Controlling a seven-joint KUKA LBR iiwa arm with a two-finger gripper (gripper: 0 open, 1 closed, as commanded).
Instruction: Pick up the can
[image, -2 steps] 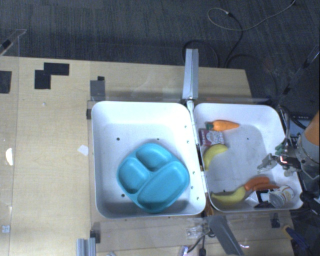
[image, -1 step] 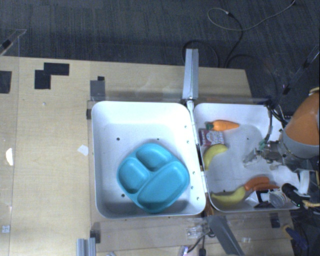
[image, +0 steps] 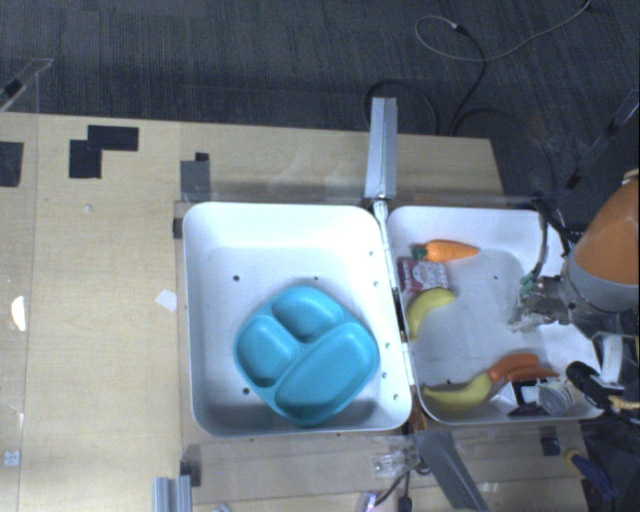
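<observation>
The can (image: 412, 272), dark red, was in the right bin (image: 500, 222), against the wall shared with the left bin (image: 205, 330). A carrot (image: 450, 250) lay just behind it and a banana (image: 428, 305) touched its front side. It seemed to lie on its side, with its long axis along that wall, but this was not clear. A blue plate (image: 307, 352) was in the left bin. The gripper (image: 533, 302) hovered near the right wall, well apart from the can; I could not tell if it was open or closed.
</observation>
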